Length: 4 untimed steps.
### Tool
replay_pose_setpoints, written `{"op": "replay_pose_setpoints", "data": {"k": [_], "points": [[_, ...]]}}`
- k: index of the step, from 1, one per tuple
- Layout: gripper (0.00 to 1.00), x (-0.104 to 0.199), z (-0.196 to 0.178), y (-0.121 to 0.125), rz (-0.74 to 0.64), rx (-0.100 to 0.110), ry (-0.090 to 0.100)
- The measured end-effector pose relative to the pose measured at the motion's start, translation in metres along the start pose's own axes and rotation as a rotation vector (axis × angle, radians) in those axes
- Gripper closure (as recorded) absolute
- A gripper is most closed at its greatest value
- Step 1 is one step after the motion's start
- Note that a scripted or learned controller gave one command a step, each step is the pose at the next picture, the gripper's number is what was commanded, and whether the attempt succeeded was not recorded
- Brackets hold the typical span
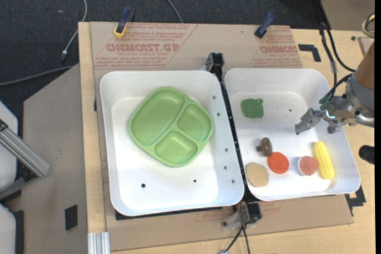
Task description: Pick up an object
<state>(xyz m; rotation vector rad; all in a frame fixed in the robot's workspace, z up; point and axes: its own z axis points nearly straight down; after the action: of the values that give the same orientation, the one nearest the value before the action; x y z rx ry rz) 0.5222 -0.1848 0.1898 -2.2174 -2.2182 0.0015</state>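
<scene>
The gripper point(311, 122) hangs at the right side of the frame, over the right bin point(280, 75), and it comes in from the arm point(364, 86) at the right edge. Whether it is open or closed I cannot tell from here; the grey metal parts run together and nothing is seen held by it.

The nearest thing to it is the yellow corn cob point(324, 159), which lies just below the gripper in the frame and a little to the right. Its long axis goes almost up and down in the picture, with a small lean. In my judgement this is the relation that matters: a short move toward the bottom of the frame would bring the gripper over the cob, and closing across its narrow side looks easier than along its length.

Beside the cob, to the left, there is a pink round piece point(308, 165), then an orange-red round piece point(278, 163), a tan disc point(257, 173) and a small brown lump point(264, 144). A green lump point(252, 107) sits apart, toward the upper left of this bin. The left bin point(119, 83) holds a green divided plate point(171, 126), well apart from the gripper.

The small pieces are too little to name with certainty, and the arm is cut off by the frame edge.
</scene>
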Motion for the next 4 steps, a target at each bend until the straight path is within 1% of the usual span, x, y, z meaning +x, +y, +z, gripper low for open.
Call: {"op": "replay_pose_setpoints", "data": {"k": [1, 2, 3, 4], "points": [[0.0, -0.002, 0.058, -0.009, 0.001, 0.001, 0.0], [0.0, -0.001, 0.107, -0.009, 0.0, 0.0, 0.001], [1.0, -0.001, 0.094, -0.008, 0.0, -0.004, -0.001], [1.0, -0.011, 0.039, -0.011, 0.001, -0.009, -0.005]]}}
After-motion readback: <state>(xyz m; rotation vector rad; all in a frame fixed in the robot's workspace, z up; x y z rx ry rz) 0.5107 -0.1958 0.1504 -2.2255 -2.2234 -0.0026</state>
